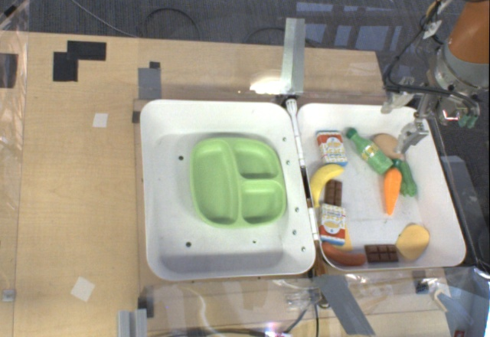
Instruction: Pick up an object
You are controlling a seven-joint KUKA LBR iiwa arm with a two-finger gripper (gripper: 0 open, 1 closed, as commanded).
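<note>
Hanging over the far right corner of the right bin [453, 245], the gripper [414, 131] points down just above a beige egg-shaped piece [387, 145]; whether it is apart or together cannot be told. Just beside it lie a green bottle [368, 150] and an orange carrot [391, 188]. Further left in that bin are two small cartons [331, 148], a banana [321, 181] and a chocolate bar [332, 191]. A green divided plate [234, 181] sits in the left bin [164, 251].
</note>
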